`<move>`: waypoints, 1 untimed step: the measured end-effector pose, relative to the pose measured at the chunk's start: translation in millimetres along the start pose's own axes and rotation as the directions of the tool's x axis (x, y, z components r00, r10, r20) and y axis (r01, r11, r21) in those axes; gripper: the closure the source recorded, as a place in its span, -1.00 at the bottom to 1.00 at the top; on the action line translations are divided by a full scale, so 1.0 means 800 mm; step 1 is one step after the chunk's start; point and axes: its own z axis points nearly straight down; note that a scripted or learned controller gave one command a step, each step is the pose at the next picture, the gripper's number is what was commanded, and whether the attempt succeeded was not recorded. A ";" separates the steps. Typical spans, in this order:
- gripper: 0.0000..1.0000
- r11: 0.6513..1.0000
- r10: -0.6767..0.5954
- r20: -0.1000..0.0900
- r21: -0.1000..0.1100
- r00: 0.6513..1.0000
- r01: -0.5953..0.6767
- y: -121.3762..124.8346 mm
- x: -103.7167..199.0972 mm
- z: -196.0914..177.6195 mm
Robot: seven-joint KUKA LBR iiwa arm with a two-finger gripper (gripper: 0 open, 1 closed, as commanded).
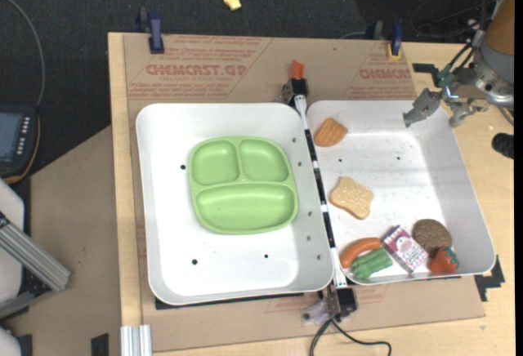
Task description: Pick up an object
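The desk (122,183) carries two shallow white bins side by side; the left bin (163,256) holds a green divided plate (242,184) with three compartments, lying near its centre; the right bin (445,175) holds the loose things to be picked. An orange waffle-like piece (330,132) lies near that bin's 11 o'clock corner, close to the divider between the bins; a tan slice of toast (352,197) lies toward 8 o'clock from the bin's centre, apart from the rest. The other things crowd together along the bin's near edge, from 6 to 5 o'clock: an orange sausage (359,248) lies just beside a green vegetable (372,264), the two seeming to touch; a small pink-and-white box (404,249) lies just beside them toward 3 o'clock; a brown round patty (431,234) lies next to the box; a small red piece (444,261) sits at the bin's 5 o'clock corner, below the patty. The end effector (437,107) sits over the right bin's far edge, at about 1 o'clock of that bin, well apart from every thing in it; its two fingers are spread apart with nothing between them.
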 end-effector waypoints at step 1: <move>-1.00 1.000 -0.003 -0.006 0.011 1.000 0.003 -0.078 0.075 0.071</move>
